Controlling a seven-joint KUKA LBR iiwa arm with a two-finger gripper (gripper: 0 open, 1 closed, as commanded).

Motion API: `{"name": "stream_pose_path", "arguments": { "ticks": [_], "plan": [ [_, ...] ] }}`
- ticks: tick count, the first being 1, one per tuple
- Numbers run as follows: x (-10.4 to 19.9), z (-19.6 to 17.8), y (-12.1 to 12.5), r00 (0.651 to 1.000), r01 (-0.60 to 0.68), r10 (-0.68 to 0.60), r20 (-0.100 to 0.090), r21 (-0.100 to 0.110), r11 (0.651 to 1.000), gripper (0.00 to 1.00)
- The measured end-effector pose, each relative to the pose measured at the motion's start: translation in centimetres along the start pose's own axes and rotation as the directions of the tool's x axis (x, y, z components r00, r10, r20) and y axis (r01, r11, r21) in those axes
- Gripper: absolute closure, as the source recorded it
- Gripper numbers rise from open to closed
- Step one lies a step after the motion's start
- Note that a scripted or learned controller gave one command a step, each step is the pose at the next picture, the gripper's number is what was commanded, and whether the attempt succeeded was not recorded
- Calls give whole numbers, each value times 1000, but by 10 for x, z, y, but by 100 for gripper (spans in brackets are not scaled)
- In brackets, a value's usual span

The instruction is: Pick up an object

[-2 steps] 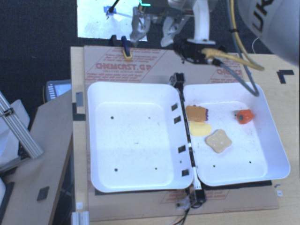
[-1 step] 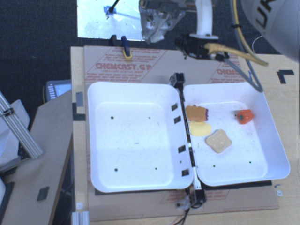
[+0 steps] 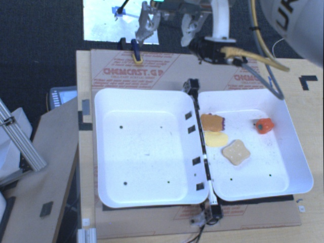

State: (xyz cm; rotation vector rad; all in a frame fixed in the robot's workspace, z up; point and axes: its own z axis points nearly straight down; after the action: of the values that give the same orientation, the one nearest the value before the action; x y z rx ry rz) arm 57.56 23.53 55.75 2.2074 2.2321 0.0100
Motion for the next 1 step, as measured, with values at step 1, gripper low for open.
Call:
{"name": "stream_pose_path", "arguments": {
  "ticks": [1],
  "plan": [
    [1, -12, 0, 1000, 3, -3, -1, -3, 1000, 100]
  ]
}}
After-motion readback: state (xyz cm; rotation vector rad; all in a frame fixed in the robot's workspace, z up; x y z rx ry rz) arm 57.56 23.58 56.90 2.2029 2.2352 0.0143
